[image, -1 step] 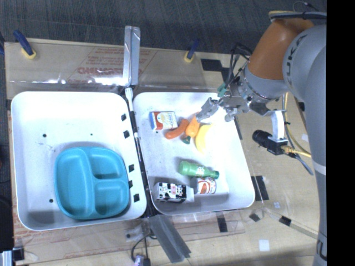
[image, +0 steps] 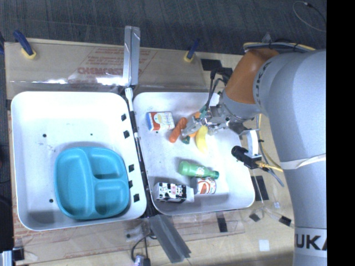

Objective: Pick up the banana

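Observation:
The yellow banana (image: pixel 202 141) lies in the right bin (image: pixel 233 195), near its middle right. My gripper (image: pixel 197 124) reaches in from the right and sits right over the banana's upper end, low in the bin. The gripper's metal parts cover the top of the banana, and whether they touch it is unclear. An orange carrot (image: pixel 177 131) lies just left of the gripper, almost against it.
The right bin also holds a small juice carton (image: pixel 160 120), a green bottle (image: pixel 197 169), a red-and-white can (image: pixel 205 187) and a black-and-white milk carton (image: pixel 171 192). A blue divided tray (image: pixel 91 182) lies in the left bin (image: pixel 28 121).

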Available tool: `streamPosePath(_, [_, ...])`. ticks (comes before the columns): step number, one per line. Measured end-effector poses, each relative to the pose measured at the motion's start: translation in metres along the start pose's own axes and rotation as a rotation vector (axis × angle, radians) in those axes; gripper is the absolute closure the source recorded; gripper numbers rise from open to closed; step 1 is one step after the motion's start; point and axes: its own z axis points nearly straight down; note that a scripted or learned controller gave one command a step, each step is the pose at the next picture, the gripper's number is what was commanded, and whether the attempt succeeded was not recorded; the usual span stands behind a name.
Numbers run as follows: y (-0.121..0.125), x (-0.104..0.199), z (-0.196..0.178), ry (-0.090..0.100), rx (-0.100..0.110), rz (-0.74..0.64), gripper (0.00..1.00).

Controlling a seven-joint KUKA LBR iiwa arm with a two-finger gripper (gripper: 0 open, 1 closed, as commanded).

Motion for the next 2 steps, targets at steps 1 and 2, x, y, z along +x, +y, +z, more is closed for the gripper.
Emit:
streamPosePath(1, [0.001,0.001,-0.010,0.000,0.001,-0.005,1.00])
streamPosePath(2, [-0.008,0.064,-0.137,0.000,0.000,-0.105,1.00])
